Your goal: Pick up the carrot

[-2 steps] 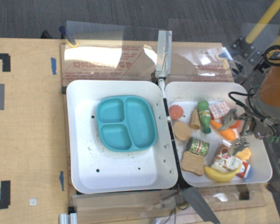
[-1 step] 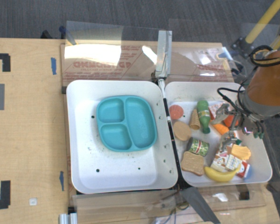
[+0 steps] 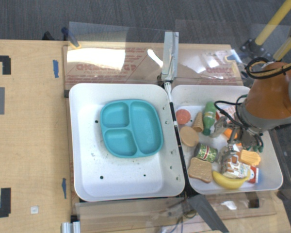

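Observation:
The carrot [image 3: 227,131] shows as a small orange piece in the middle of the right bin [image 3: 276,176], mostly hidden by the gripper and its cables. My gripper [image 3: 231,143] reaches down into that bin from the right, directly over the carrot and among the toy foods. The grey arm with its orange band [image 3: 268,98] stands above the bin's right side. The view does not show whether the carrot is gripped.
Around the gripper lie a green bottle [image 3: 209,116], a red tomato slice [image 3: 183,115], a cone [image 3: 198,122], a round cookie [image 3: 189,137], a green can [image 3: 205,153], toast [image 3: 200,169], a banana [image 3: 229,180], a carton [image 3: 238,168] and an orange block [image 3: 251,157]. The left bin [image 3: 87,178] holds a teal divided plate [image 3: 132,128].

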Controlling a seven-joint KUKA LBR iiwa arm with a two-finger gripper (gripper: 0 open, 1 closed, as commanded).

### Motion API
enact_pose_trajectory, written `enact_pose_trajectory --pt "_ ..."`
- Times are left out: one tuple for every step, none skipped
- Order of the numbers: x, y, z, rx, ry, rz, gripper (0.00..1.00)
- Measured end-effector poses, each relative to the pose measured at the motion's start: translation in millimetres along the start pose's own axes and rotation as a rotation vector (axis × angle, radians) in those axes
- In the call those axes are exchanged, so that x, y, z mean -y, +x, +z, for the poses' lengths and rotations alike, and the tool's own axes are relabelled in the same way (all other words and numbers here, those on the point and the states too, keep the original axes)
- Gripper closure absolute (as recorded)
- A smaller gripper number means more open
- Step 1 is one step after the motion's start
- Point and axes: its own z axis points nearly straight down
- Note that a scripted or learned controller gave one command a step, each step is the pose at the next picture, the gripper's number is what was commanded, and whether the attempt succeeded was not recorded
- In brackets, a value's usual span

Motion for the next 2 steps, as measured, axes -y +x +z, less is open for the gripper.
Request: enact_pose_trajectory --pt "0 -4 -13 0.012 0.002 0.0 1.0" --pt "-64 40 -98 -0.003 0.0 0.262 1.0"
